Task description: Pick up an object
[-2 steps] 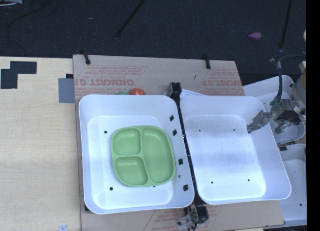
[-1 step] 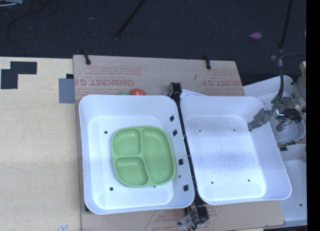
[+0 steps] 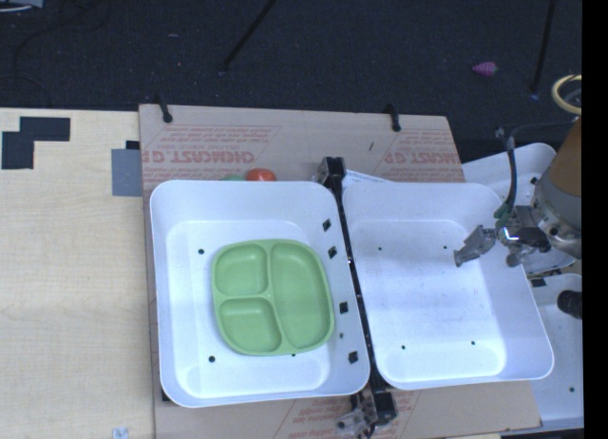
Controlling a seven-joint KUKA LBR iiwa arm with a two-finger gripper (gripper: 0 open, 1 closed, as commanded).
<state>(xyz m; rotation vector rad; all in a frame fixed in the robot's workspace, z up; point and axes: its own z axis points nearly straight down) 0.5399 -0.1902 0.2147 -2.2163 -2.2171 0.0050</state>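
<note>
Green three-compartment plastic plate (image 3: 274, 296) flat in left white bin (image 3: 180, 228).
Gripper (image 3: 472, 251) at 3 o'clock, well apart; finger spread unclear.

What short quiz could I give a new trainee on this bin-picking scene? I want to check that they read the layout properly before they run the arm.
1. True or false: the green divided plate lies in the right bin.
2. How many compartments does the plate have?
3. Which bin does the gripper hover over? A) left bin B) right bin C) neither

Key: 1. False, it lies in the left bin. 2. Three. 3. B, near that bin's far right side.
</note>
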